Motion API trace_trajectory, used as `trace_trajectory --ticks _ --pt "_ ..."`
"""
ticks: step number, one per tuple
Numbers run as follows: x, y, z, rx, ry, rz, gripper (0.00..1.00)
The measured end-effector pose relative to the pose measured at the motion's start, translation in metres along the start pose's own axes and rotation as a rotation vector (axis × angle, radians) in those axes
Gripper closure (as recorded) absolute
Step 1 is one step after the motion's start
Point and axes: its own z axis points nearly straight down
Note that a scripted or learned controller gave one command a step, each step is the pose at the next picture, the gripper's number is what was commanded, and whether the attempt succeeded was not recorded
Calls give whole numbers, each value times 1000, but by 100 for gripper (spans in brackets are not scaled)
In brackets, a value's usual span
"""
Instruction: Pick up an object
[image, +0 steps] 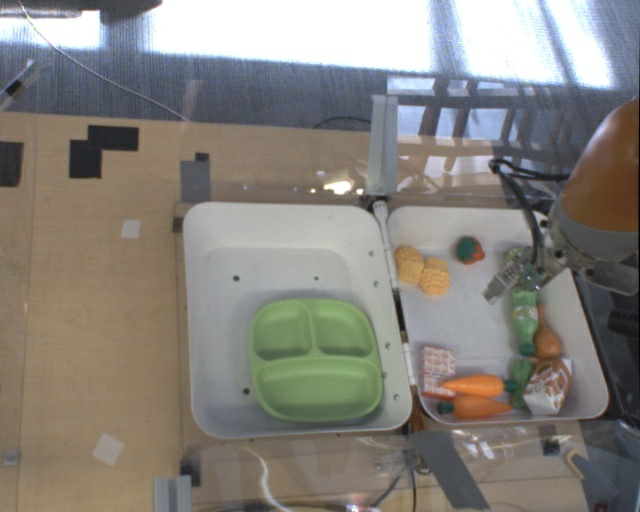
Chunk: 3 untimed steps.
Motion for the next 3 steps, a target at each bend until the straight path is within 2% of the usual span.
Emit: trace_trajectory --ticks 1,2,3 --pt "18 71 -26 -4 -1 17 100" --pt "10 158 -45 -3 -1 27 100" --pt "27 71 -49 0 -1 197 100"
